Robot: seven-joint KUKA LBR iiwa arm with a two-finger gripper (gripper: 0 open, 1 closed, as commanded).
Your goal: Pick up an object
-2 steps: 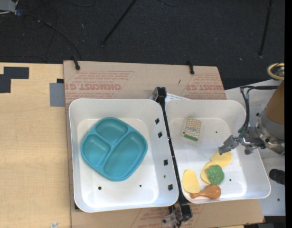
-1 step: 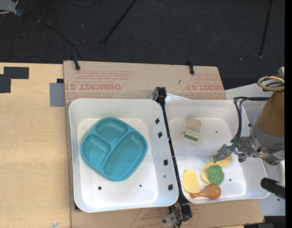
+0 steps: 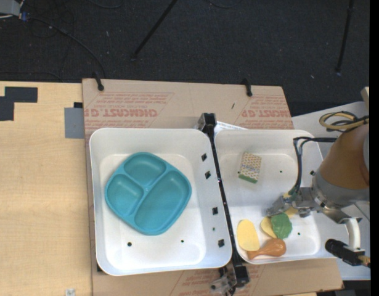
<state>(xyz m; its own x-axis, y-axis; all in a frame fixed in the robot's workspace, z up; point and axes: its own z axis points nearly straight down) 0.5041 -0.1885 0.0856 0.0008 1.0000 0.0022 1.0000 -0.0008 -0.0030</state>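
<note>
Orange toy point(image 3: 270, 249) and yellow piece point(image 3: 248, 234) lie at the right bin's point(image 3: 263, 147) near edge. Your pincer point(image 3: 284, 207) sits low over the green toy point(image 3: 280, 226); whether it grips, you cannot tell. Nothing is lifted yet; the pick remains.

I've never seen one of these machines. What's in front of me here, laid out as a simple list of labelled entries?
Left bin: a teal divided plate
Right bin: a small patterned block, a green object, a yellow piece, an orange spoon-like piece
Arm: reaches in from the right, over the right bin
Gripper: low, right by the green object
Holding anything: cannot tell
</note>
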